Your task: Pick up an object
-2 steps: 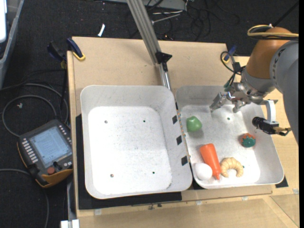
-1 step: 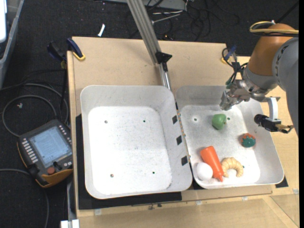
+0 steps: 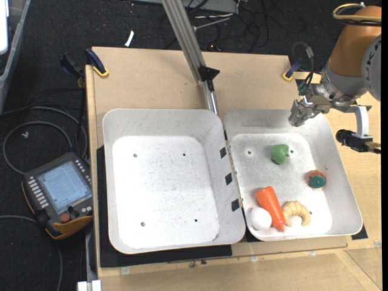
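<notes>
The right bin (image 3: 267,123) holds a green pepper-like toy (image 3: 280,154) near its middle, a small red and green strawberry-like toy (image 3: 317,179) at its right, and at the front an orange carrot (image 3: 271,207), a white ball (image 3: 261,219) and a tan croissant-like piece (image 3: 297,213). My gripper (image 3: 298,115) hangs over the bin's far rim, up and to the right of the green toy, well apart from every object. Nothing shows between its fingertips.
The left bin (image 3: 160,174) lies beside the right one. A slanted metal pole (image 3: 188,35) crosses the back of the bench. Orange clamps (image 3: 97,65) sit at the bench's far corners. A teach pendant (image 3: 57,190) lies on the floor at the left.
</notes>
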Robot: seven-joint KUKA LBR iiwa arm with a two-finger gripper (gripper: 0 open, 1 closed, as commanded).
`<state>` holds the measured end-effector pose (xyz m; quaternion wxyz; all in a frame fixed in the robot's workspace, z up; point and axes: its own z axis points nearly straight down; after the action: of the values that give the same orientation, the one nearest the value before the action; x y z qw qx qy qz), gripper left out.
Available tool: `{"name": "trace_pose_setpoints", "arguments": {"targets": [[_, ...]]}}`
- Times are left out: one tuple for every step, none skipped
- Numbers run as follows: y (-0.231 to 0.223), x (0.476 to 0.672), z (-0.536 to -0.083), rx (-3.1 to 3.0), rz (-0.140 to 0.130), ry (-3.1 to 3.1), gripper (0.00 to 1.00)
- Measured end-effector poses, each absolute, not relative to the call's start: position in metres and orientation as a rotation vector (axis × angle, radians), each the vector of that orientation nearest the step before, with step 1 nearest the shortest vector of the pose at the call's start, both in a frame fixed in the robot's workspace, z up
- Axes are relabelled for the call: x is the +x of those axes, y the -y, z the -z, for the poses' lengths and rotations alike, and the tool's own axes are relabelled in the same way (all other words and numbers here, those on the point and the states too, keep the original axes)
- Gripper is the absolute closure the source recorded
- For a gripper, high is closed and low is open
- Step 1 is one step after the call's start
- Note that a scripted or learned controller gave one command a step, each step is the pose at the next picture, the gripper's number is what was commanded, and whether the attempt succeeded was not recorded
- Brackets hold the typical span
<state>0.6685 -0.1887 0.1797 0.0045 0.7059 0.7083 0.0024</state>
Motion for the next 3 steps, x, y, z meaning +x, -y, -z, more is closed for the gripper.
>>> {"name": "trace_pose_setpoints", "arguments": {"targets": [[0.189, 0.67, -0.234, 2.212, -0.007, -2.219, 1.0], [0.188, 0.671, -0.219, 2.217, 0.002, -2.225, 1.0], [0.129, 0.646, -0.222, 2.215, 0.0, -2.231, 1.0]]}}
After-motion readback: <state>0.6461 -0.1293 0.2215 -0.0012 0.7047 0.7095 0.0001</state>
